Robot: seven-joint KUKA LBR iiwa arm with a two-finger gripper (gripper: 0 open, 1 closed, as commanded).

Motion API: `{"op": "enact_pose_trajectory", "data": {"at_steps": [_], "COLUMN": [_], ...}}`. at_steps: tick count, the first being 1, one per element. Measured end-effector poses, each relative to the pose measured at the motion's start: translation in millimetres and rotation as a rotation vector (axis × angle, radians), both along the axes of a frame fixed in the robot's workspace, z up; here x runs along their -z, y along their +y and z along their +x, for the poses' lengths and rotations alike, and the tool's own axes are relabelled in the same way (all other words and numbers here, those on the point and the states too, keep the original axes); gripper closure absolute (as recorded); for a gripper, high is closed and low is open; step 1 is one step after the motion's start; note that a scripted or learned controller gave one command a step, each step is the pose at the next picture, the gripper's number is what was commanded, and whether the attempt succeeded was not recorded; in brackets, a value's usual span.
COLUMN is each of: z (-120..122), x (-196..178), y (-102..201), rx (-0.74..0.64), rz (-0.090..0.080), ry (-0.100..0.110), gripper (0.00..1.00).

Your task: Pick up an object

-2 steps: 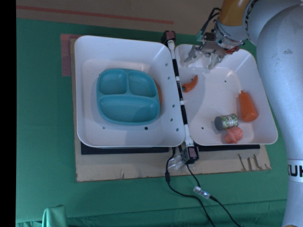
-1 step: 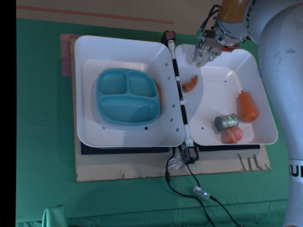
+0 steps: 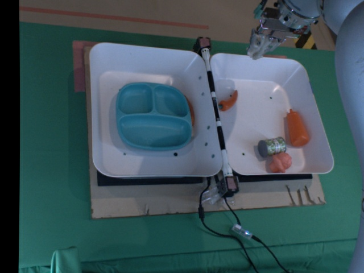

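Observation:
My gripper [image 3: 259, 49] hangs high over the far edge of the right bin [image 3: 311, 90], with nothing between its fingers. Below it in that bin lie a small orange carrot-like piece [image 3: 228, 101] near the divider, an orange bottle [image 3: 297, 128] toward the right wall, a small tin can [image 3: 272, 147] on its side, and a pinkish-orange lump [image 3: 279, 162] just in front of the can. All of these are well apart from the gripper.
The left bin [image 3: 102, 67] holds a teal divided plate [image 3: 152, 116], with an orange thing peeking from under the plate's right rim. A black-and-white bar [image 3: 215, 104] runs between the bins. Cables [image 3: 239, 232] trail off the front over the green cloth.

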State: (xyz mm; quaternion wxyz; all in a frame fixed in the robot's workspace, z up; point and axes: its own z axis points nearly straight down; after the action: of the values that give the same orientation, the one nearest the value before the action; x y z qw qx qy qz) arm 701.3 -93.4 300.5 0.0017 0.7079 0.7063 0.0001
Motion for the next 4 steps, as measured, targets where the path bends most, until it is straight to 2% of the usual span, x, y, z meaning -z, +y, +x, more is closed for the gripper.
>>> {"op": "enact_pose_trajectory", "data": {"at_steps": [1,2,4], "z": [0,0,-15], "x": [-44,-45,-41], "y": [46,172,259], "rx": [-0.001,-0.001,-0.001], "rz": [0.001,0.002,0.002], "ry": [0.0,0.0,0.003], "gripper": [1.0,1.0,1.0]}}
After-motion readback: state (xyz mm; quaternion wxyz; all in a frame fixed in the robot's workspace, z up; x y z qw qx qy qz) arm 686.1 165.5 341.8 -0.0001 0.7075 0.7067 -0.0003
